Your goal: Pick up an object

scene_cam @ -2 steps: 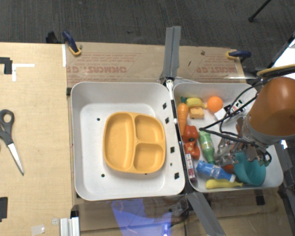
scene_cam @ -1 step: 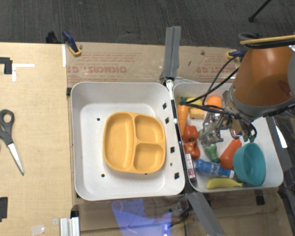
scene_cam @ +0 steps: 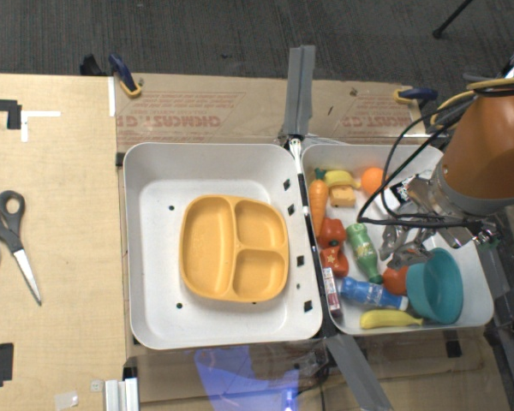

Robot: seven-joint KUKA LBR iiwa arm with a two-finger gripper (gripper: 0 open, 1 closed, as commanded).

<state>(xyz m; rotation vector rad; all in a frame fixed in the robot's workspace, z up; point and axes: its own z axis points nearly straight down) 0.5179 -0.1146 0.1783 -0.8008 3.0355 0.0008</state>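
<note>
Down low in the right bin, the gripper, right over the toy food so something can be grabbed: green bottle, red tomato, teal bowl, all just beside. Can't tell from here about any grabbing, and nothing seen lifted up yet. Over in the left bin, just a yellow plate with three parts.

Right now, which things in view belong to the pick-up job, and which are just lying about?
Job: the gripper; the right white bin holding a teal plastic bowl, yellow toy banana, green bottle, blue bottle.

Lying about: the yellow divided plastic plate in the left white bin; grey-handled scissors on the bench.
</note>
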